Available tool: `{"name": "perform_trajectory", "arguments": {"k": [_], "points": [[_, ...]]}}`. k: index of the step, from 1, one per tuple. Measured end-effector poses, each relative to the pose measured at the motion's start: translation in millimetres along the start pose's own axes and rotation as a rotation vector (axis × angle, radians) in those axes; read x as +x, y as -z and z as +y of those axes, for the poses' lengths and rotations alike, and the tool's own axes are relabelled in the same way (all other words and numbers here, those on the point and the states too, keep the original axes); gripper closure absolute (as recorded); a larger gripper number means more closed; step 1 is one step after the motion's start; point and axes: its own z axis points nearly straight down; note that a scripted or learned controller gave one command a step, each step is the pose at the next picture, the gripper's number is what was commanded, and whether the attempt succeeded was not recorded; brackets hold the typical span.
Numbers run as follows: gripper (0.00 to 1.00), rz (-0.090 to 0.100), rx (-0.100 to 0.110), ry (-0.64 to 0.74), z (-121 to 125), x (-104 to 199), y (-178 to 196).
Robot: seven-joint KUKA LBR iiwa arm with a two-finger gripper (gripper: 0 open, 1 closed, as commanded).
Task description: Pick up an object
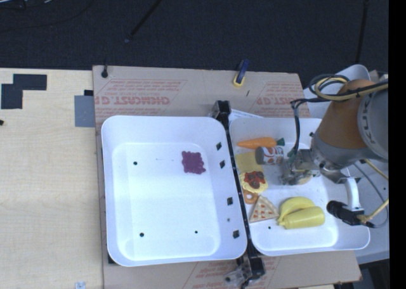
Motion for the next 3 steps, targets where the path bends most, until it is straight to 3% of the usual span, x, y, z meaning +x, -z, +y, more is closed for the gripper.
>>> {"name": "perform_trajectory", "arguments": {"k": [1, 2, 3], "points": [[1.0, -0.002, -0.007, 0.001, 76, 11, -8], [1.0, -0.001, -0.002, -0.004, 35, 10, 89], [1.0, 0.0, 0.003, -0.001, 13, 8, 22]]}}
